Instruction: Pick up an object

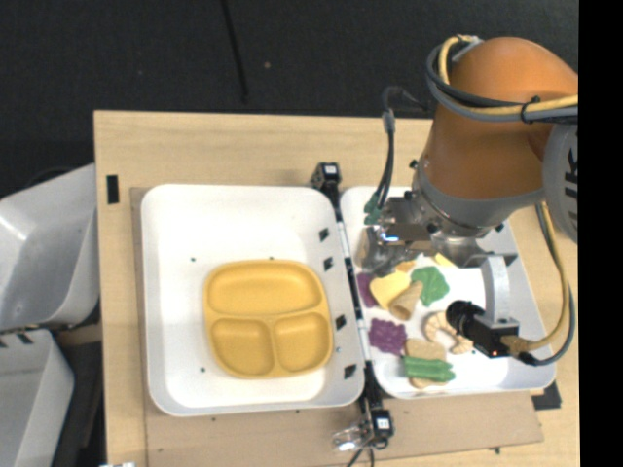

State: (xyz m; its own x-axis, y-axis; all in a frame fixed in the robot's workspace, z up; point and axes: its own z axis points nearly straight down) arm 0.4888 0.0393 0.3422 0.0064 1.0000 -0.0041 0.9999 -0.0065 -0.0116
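Observation:
My gripper (382, 249) hangs low over the upper left part of the right bin (516, 377), under the big orange and grey wrist. Just below it lie a purple piece (365, 288) and a yellow piece (389, 285). Close by are a green leafy toy (429, 283) and a tan cone-shaped piece (402, 305). A purple grape bunch (387, 336), a pale mushroom-like piece (434, 327) and a green piece (426, 368) lie nearer the front. The arm hides the bin's back part.
The left bin (175, 261) holds a yellow divided plate (267, 317) in its middle. A narrow ridge with black clips (343, 290) separates the two bins. The wooden bench (214, 144) borders both.

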